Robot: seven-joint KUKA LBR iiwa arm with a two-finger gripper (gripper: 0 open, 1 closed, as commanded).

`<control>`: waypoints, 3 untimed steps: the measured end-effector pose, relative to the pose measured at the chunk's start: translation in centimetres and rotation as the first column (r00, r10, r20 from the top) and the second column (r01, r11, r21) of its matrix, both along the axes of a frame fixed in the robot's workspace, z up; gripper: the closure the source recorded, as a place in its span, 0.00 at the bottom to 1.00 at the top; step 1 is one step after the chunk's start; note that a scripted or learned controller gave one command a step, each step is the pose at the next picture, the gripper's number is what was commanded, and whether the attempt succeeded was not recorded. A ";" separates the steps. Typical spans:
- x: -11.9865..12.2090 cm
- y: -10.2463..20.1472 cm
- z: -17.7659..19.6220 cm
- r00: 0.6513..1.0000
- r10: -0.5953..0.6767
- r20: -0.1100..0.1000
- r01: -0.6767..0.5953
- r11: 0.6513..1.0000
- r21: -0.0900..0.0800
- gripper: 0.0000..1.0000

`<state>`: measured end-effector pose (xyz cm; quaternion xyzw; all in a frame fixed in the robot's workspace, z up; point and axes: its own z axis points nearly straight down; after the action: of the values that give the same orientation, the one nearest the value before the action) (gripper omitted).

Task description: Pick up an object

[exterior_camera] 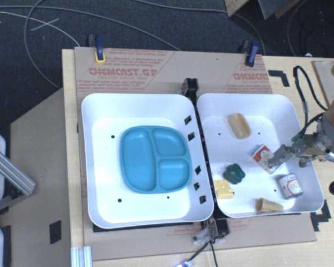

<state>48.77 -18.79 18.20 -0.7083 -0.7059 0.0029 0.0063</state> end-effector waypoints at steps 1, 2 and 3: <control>0.3 0.0 0.5 1.000 0.004 0.012 -0.004 1.000 -0.003 0.00; 0.6 -0.1 -5.7 1.000 0.003 0.006 -0.003 1.000 -0.001 0.00; 0.5 -0.1 -10.0 1.000 0.003 0.007 -0.003 1.000 -0.001 0.00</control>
<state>49.27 -18.85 8.22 -0.7071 -0.7071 0.0007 0.0032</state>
